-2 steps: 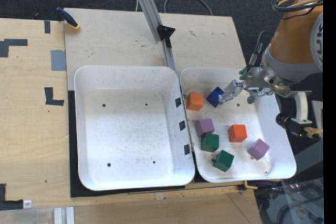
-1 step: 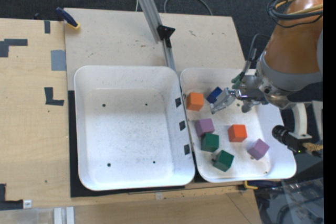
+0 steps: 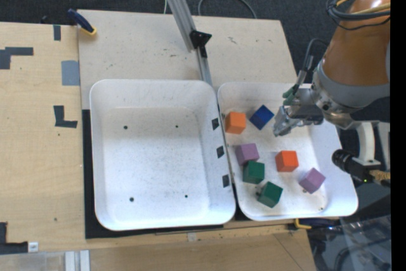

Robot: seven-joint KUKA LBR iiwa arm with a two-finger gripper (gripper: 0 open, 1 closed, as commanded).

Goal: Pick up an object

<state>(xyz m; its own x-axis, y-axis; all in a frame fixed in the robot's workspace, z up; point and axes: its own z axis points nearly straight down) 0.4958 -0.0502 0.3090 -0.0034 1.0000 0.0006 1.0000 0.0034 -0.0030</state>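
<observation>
The gripper (image 3: pixel 283 126) hangs over the right bin (image 3: pixel 336 200), just at three o'clock of the blue cube (image 3: pixel 261 117); whether its jaws are apart or together I cannot tell from this slant. The blue cube lies near the bin's twelve o'clock edge, with an orange cube (image 3: pixel 235 122) just beside it at nine o'clock. Nothing sits in the grasp yet. To do the pick well, I judge the arm should centre over the blue cube before descending — straddling two opposite flat faces, clear of the orange neighbour — and close only once low enough to catch its sides squarely.
</observation>
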